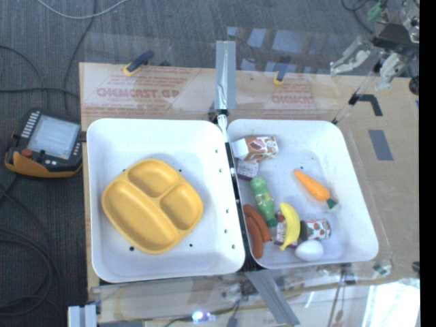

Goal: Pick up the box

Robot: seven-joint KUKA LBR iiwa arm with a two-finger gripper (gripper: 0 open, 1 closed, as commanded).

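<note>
Bench [381, 182] | box [255, 147] lies in right bin [347, 162], top-left | claw [364, 56] top right, grip unclear

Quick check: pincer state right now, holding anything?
Pincer: up at the top right, off the bins, holding nothing; whether open or closed cannot be told.

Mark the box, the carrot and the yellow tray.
box [257, 147], camera view, on its printed side.
carrot [311, 184], camera view, mid orange body.
yellow tray [152, 204], camera view, on the central divider.
</note>
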